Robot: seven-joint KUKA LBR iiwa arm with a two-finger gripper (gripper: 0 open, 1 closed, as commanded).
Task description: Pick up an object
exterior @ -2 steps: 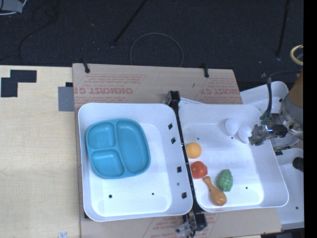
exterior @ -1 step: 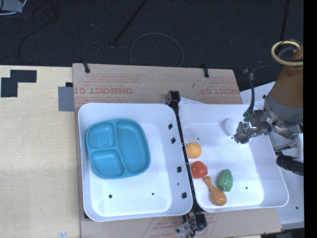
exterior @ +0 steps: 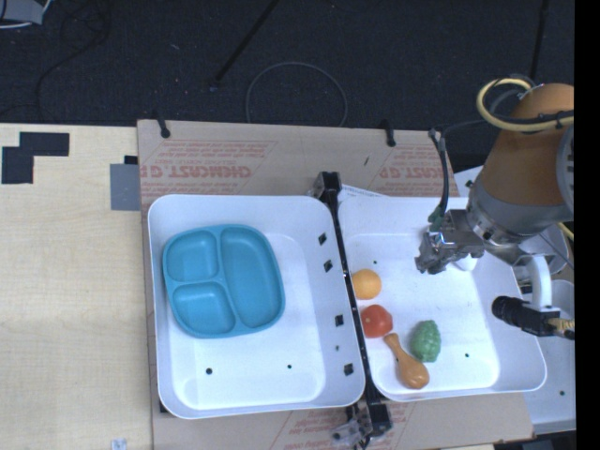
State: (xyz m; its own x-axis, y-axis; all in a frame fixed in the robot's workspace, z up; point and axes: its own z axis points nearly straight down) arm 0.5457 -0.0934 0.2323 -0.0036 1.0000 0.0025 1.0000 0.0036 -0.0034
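gripper (exterior: 437, 254) over right bin (exterior: 469, 368), above the toys | fingers: opening cannot be told, nothing seen held | target: green toy (exterior: 426, 340) below gripper, beside drumstick (exterior: 406, 362) | likely light, bumpy, firm; pinch across middle

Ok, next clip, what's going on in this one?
A KUKA arm reaches in from the right with its gripper over the upper part of the right bin. Nothing shows between its fingers. Four items lie lower in that bin: an orange ball, a red tomato-like piece, a tan drumstick-shaped piece and a green lump. The left bin holds a blue divided plate. No pick has happened yet.
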